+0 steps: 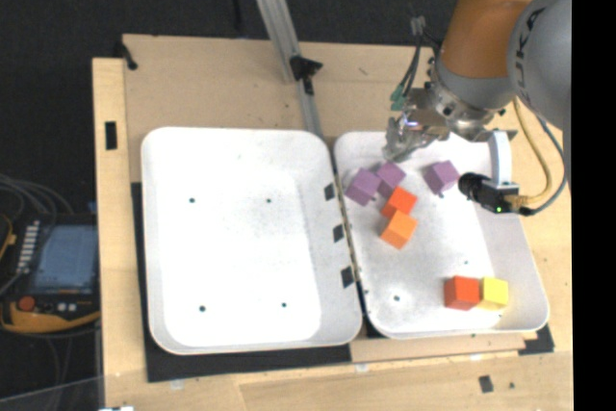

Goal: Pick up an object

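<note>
Arm (500,24) enters from upper right, orange band above wrist, grey link at the frame edge. Wrist pitched down and left. Gripper (402,141) sits low over the right bin's far-left corner; finger state looks blurred, can't call it.

Even overhead lighting; white bins (241,236) slightly overexposed, surrounding floor dark, soft short shadows, mild overall blur.

grey arm (553,34), orange band, seemingly green cables.
</note>
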### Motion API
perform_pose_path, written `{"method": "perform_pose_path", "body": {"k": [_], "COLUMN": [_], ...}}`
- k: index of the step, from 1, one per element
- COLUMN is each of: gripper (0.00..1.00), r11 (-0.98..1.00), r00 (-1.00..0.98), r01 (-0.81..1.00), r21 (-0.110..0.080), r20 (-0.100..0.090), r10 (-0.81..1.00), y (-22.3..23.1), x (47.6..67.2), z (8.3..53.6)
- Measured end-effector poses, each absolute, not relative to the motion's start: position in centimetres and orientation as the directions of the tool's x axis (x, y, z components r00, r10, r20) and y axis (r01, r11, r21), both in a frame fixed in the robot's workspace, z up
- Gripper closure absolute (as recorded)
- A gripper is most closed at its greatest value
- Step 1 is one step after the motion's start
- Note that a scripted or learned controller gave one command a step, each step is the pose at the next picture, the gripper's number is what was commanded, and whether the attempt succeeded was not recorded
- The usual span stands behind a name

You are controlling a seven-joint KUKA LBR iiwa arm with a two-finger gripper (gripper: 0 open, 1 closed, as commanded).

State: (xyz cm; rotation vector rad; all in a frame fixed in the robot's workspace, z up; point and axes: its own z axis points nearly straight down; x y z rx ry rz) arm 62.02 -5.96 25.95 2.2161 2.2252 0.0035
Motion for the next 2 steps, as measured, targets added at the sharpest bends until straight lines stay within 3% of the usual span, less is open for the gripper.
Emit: {"method": "perform_pose_path", "body": {"k": [2], "gripper": [1.00], "r11": [0.007], "r00": [-0.007], "r01": [1.000], "r21": [0.002], "r20": [0.001], "r10": [1.000], "y": [4.5], "x": [64.3], "z": [26.6]}}
